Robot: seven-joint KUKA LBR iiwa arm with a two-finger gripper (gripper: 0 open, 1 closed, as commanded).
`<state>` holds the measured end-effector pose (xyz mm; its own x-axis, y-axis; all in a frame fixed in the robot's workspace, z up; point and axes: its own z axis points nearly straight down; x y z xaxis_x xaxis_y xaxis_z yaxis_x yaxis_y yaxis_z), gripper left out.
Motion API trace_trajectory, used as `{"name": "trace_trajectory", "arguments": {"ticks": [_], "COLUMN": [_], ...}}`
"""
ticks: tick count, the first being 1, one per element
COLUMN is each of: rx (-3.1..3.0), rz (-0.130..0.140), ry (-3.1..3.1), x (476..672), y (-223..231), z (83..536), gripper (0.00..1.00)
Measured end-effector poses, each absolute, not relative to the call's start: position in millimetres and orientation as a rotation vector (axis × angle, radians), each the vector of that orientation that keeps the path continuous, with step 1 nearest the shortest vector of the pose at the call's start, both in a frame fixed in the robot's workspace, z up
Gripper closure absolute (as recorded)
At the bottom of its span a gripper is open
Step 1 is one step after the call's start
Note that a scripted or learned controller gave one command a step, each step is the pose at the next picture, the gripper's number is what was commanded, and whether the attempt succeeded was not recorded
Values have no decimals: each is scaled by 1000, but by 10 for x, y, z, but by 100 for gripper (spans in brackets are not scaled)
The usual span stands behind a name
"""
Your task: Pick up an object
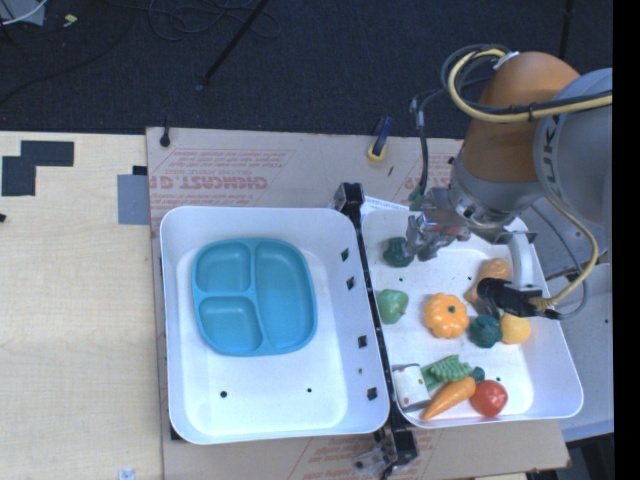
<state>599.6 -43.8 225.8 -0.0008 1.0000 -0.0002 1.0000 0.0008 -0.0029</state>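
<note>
**A:** How is the arm [520, 128] posed?

**B:** It comes in from the right and bends down over the far end of the right bin [548, 368]. The orange band sits high above the bin's far edge. The wrist points down and to the left.

**A:** And the gripper [427, 236]?

**B:** It hangs low in the far left part of that bin, close to the wall shared with the left bin [250, 393]. From this slant I cannot tell whether it is spread or pressed together. I see nothing pinched in it.

**A:** Which thing is closest to it?

**B:** A dark green toy [397, 254], just to the gripper's left and a little nearer. It lies on the bin floor by the shared wall. Whether the gripper touches it, I cannot tell.

**A:** What does the toy look like?

**B:** It is small, rounded and lumpy, deep green all over, and darker than the pepper [391, 305] that lies nearer along the same wall.

**A:** What else is in that bin?

**B:** A pumpkin [446, 315] sits in the middle, right of the pepper. A carrot [448, 396] and a tomato [489, 398] lie side by side at the near end.

**A:** And the left bin?

**B:** It holds a blue plate [255, 296] with three compartments, lying flat, well apart from the gripper. Both bins rest on the surface [80, 318].
</note>
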Motion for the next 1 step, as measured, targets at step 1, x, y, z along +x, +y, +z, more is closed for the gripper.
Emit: {"name": "trace_trajectory", "arguments": {"ticks": [1], "rx": [-2218], "rz": [1], "ry": [-2222], "x": [5965], "y": [-409], "z": [2355], "gripper": [100]}}
